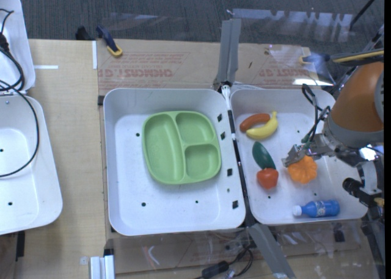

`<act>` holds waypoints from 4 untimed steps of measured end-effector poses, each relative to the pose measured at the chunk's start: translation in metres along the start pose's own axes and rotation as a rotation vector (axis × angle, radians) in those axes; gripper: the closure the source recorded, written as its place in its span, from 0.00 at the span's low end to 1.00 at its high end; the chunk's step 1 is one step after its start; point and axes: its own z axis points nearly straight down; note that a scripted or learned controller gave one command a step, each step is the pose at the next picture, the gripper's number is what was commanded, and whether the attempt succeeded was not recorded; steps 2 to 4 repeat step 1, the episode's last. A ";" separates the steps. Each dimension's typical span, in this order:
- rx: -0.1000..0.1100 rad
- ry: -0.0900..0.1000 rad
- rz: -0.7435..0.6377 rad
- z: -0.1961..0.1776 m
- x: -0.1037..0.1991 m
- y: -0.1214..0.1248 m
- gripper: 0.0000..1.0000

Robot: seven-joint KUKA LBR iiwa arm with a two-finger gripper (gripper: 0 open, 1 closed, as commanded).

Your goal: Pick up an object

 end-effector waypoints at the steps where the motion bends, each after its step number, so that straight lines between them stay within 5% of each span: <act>1: -0.001 -0.001 -0.001 -0.092 0.067 0.107 1.00; 4: -0.001 -0.001 -0.001 -0.092 0.067 0.107 1.00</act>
